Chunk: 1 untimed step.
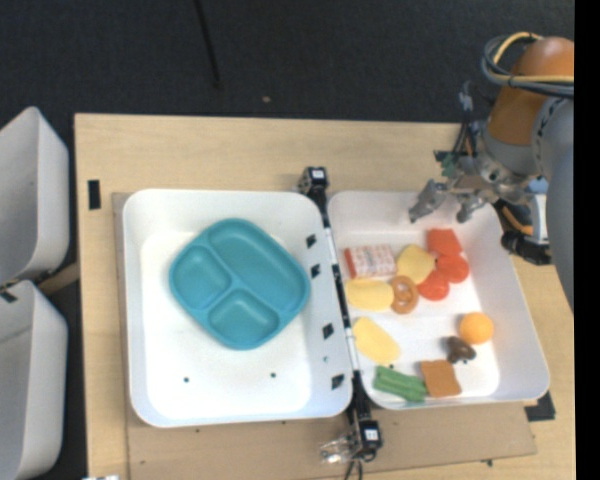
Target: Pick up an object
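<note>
Over the right bin's (515, 298) far edge hangs the gripper (448, 205), fingers spread, grasping nothing. Left bin (140, 368) carries a blue tray (240, 281) at its middle. Below the gripper, food toys crowd the right bin: red pieces (443, 261), yellow ones (370, 294), an orange (475, 327) near its right edge.

1. The wooden counter (230, 143) stood pale against the dark floor.
2. Two shallow white bins lay directly on it, touching side by side: the left bin (140, 368) and the right bin (515, 313).
3. A small black mark (94, 195) sat near the counter's left edge.
</note>
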Motion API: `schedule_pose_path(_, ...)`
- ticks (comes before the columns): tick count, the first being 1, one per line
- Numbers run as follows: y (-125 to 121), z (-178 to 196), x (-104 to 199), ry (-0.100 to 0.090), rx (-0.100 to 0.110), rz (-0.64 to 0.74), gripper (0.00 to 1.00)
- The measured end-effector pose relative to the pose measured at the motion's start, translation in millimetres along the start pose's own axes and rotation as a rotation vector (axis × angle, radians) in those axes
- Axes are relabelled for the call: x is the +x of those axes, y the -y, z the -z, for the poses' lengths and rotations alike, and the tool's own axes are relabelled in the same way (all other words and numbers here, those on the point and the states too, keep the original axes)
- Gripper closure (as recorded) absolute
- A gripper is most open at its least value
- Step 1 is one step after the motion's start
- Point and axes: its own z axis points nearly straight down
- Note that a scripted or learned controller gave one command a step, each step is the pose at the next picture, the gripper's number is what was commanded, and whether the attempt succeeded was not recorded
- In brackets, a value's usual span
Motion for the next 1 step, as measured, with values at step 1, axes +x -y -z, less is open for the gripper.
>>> schedule_pose_path(1,-0.1,-33.5,-1.2,-0.001,0.005,-0.001,0.0)
